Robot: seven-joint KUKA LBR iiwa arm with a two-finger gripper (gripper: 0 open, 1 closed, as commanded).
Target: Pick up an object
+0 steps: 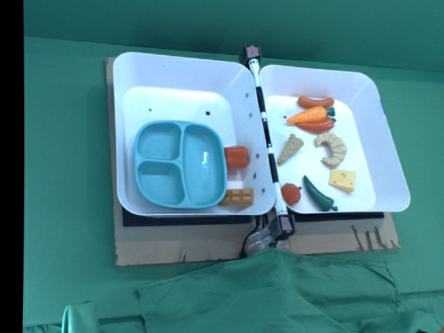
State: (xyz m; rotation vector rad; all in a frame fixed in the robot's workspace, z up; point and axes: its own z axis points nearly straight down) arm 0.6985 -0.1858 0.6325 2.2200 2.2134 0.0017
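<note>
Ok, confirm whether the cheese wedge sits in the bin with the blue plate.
No: the cheese wedge lies in the right bin, apart from the blue plate.

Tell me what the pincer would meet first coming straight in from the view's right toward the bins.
Probably the right bin at its outer rim. Past that, the first items are the yellow cheese wedge or the shrimp, depending on its line. Height can't be judged here.

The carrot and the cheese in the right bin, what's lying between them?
In the camera view, the shrimp lies between the carrot and the cheese, with bare white bin floor around it.
</note>
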